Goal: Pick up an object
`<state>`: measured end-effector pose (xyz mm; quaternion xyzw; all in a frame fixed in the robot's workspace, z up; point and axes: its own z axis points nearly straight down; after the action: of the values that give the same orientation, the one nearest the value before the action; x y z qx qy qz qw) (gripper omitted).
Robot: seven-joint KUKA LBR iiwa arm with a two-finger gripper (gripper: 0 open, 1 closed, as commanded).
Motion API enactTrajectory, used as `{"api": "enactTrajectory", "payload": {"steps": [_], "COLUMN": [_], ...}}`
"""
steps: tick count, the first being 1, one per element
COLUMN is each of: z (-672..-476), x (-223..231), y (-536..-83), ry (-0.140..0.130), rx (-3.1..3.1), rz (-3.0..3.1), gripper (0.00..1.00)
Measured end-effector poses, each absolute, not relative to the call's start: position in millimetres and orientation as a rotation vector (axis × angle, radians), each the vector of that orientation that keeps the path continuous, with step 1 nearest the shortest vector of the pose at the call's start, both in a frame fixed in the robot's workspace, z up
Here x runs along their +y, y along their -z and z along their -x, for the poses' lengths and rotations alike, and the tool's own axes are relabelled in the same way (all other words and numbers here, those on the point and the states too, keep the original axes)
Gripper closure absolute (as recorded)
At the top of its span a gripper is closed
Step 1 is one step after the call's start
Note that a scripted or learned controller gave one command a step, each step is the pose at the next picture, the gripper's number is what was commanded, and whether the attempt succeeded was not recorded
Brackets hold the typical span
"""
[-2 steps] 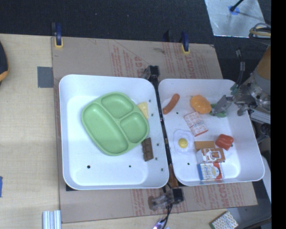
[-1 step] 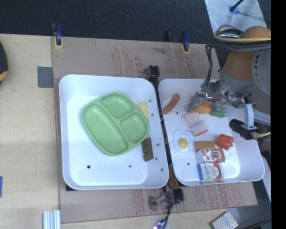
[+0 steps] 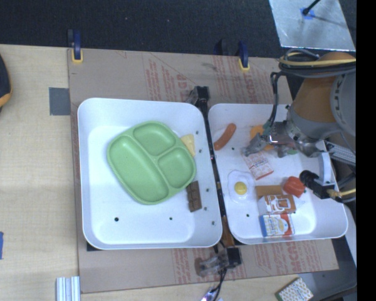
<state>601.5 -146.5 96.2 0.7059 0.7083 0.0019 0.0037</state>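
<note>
A: Two white bins are seen side by side on a cardboard sheet. What is recorded in the left bin (image 3: pixel 88 168)?

B: A green divided plate (image 3: pixel 151 161) is laid in its middle, tilted across the floor. A pale yellow piece (image 3: pixel 188 143) is partly tucked under the plate's right edge, and a small brown block (image 3: pixel 193 197) is noted just below the plate, near the bin's right wall.

A: And the right bin (image 3: pixel 326 227)?

B: Small items are scattered there. A sausage (image 3: pixel 224 136) is laid at a slant near the upper left. A fried egg (image 3: pixel 240 185) is set left of centre. A white packet with red print (image 3: pixel 259 165) is seen above and to the right of the egg. A brown block (image 3: pixel 269 191), a red piece (image 3: pixel 294 186) and two small printed boxes (image 3: pixel 277 216) are grouped toward the lower right.

A: Where is the arm noted?

B: The arm is reached in from the right, and the gripper (image 3: pixel 259 144) is placed low over the upper part of the right bin, just above the white packet and beside a small orange piece (image 3: pixel 255 130). Whether anything is grasped cannot be told; the tip is too dark and cluttered.
</note>
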Motion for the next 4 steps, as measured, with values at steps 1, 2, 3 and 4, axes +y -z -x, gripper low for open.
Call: {"api": "enactTrajectory", "payload": {"steps": [1, 2, 3, 4], "z": [-657.3, -655.9, -566.9, -525.7], "x": [-156.0, -134.9, -122.9, -114.9], "y": [-94.6, -91.9, -91.3, -92.1], "ry": [-0.002, 0.006, 0.01, 0.002], "rx": [2.228, 2.23, 2.231, 2.228], "rz": [-2.213, -2.218, -2.223, -2.214], "gripper": [0.0, 0.0, 0.0, 0.0]}}
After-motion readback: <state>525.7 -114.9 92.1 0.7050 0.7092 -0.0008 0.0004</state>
